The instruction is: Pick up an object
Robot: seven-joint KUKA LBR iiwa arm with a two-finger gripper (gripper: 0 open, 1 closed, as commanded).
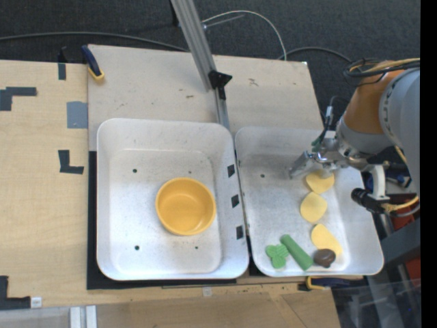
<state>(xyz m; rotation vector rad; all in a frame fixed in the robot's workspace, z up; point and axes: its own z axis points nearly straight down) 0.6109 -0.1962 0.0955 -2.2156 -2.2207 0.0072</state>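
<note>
My gripper [313, 164] hangs over the upper part of the right bin [266, 149], and its fingers look spread, with nothing between them. Just below it, close to the tips, lies a flat yellow piece [319, 182]. A second yellow piece [313, 208] and a third [325, 238] lie in a column towards the bin's front. At the front of the bin are a green stick [297, 251], a small green leafy piece [276, 255] and a brown lump [323, 257]. A yellow bowl [185, 206] stands upright in the left bin [123, 142].
A slanted grey metal pole [194, 29] comes down to the divide between the bins at the back. Cables [273, 29] trail behind the right bin. The arm's body [382, 115] stands over the right bin's right edge.
</note>
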